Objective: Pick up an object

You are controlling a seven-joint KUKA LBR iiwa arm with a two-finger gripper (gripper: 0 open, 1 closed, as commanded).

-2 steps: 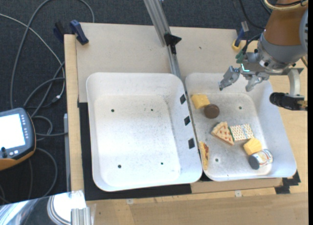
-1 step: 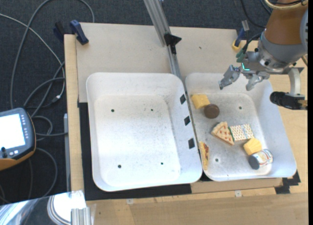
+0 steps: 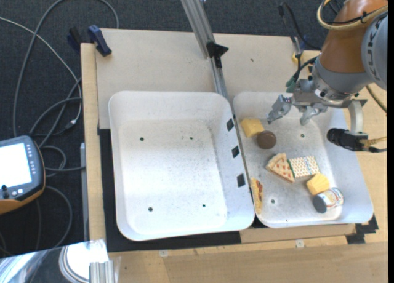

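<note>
A slanted overhead look at a pale wooden counter (image 3: 154, 60) that carries two shallow white bins side by side. The left bin (image 3: 123, 115) shows bare speckled white floor. The right bin (image 3: 360, 192) holds a scatter of small objects. A yellow block (image 3: 252, 127) lies near the bin's left wall, and a round brown piece (image 3: 266, 139) sits just beside it, touching or nearly touching its lower right corner. Lower in the bin, a triangular pizza-like slice (image 3: 281, 167) lies against a pale cracker-like square (image 3: 304, 166). Below those, a yellow wedge (image 3: 317, 184) rests just beside a small can-like item (image 3: 327, 199) with a dark end. A thin orange and yellow strip (image 3: 257, 193) lies along the bin's left wall near the bottom. The grey arm with its orange band (image 3: 348, 29) reaches in from the right, and the gripper (image 3: 294, 111) hangs over the upper part of the right bin, above and to the right of the yellow block and brown piece. Its jaws are spread apart with nothing between them. A slanted metal pole (image 3: 194, 14) crosses the top of the scene, and a handheld control pendant (image 3: 18, 171) sits off the counter at the far left.
</note>
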